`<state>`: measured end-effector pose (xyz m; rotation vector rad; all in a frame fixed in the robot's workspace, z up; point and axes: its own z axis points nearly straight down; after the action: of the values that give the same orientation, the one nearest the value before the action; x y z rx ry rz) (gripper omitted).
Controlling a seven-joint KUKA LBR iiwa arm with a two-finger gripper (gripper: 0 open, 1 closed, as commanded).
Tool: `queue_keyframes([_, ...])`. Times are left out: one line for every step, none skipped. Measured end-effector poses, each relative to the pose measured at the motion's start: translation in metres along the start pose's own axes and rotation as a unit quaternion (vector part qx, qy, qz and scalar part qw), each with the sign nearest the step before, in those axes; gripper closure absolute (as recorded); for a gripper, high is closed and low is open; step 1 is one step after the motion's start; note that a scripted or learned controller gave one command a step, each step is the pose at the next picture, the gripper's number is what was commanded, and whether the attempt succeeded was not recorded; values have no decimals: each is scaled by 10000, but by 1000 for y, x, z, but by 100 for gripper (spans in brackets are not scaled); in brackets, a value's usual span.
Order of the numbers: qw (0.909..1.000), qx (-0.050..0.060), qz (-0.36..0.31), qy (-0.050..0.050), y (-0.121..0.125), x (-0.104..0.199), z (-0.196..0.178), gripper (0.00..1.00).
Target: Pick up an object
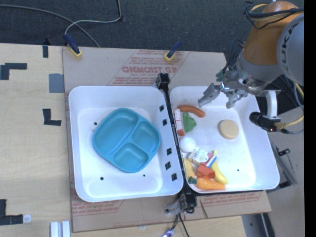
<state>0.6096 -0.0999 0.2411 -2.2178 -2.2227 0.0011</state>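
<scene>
A grey robot arm with an orange band (269, 31) above its wrist reaches in from the right side and bends down over the right white bin (256, 174). Its tool (219, 98) hangs above the bin's upper edge, with the two fingers (207, 96) spread apart and nothing between them.

Everything that could be picked up lies in the right bin, below the tool. Nearest the tool, just below and to its left, is a toy sausage (191, 110) lying across the bin. A green toy vegetable (189, 122) sits just under the sausage. A round tan biscuit (229, 129) lies by itself below and slightly right of the tool, apart from the other items. Further down along the bin's left wall is a white ball (187, 144), and below that a crowded pile: a crumpled white wrapper (201, 156), a yellow piece (219, 176), and an orange carrot (210, 183) at the bottom edge.

The left white bin (79, 102), touching the right bin along a black divider (170, 132), holds a blue divided plate (127, 139) lying flat and turned at an angle. Both bins rest on brown cardboard (113, 65) on the tabletop (27, 132), held at the far edge by two yellow-and-blue clamps (72, 46).
</scene>
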Motion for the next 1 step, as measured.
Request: queue_keyframes([10000, 11, 2, -4, 57, -5, 95, 0])
